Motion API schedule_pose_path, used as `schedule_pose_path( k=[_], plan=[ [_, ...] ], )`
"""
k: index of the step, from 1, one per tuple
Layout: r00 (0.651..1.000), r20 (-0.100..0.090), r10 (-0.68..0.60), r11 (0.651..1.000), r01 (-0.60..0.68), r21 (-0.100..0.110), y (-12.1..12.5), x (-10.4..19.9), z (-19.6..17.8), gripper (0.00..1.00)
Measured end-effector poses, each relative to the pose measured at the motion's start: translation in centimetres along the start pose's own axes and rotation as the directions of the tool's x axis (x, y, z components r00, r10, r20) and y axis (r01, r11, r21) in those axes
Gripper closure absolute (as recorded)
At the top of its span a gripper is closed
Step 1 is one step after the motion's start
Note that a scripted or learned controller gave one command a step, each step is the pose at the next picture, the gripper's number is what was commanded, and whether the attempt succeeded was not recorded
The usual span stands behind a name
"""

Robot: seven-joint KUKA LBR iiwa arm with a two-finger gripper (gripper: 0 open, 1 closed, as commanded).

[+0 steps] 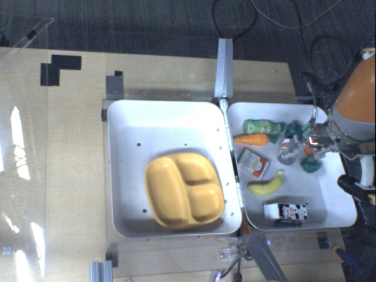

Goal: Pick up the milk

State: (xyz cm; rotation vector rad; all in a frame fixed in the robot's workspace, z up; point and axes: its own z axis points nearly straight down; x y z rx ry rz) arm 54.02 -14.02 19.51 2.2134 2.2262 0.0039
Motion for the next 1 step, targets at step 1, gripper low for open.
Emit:
schedule_pose_path(
  k=[1],
  plan=[
    [0.987, 0.000, -0.163, 0.987, 0.163, -0.002, -2.36, 6.58, -4.16, 0.00]
  ],
)
